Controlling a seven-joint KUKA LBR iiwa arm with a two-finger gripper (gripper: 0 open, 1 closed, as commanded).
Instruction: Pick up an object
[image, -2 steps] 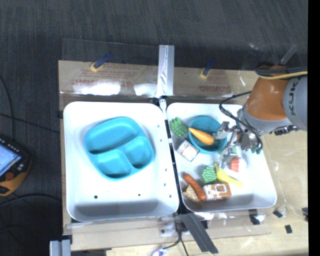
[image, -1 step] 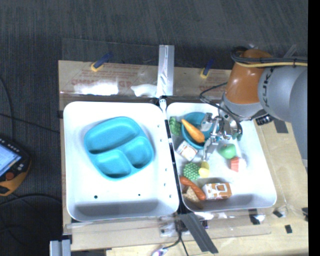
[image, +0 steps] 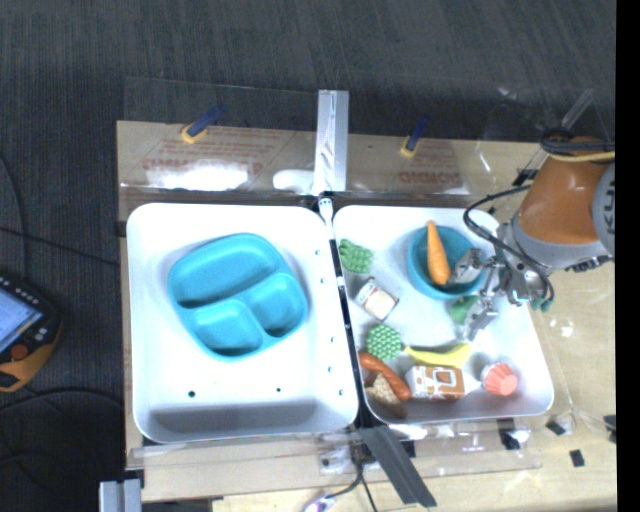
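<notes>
Dark carpet surrounds a wooden bench (image: 580, 330) bearing two white bins: left bin (image: 150, 400) holds a blue divided tray (image: 238, 292); right bin (image: 535, 385) holds a blue bowl (image: 425, 270) with a carrot (image: 437, 253), plus a banana (image: 438, 353), juice carton (image: 437, 381) and strawberry (image: 500, 379). Gripper (image: 482, 300), at 3 o'clock of the bowl, over the right bin; whether its fingers are apart or together cannot be told. Arm enters from 3 o'clock, orange band (image: 568, 198) above the wrist
</notes>
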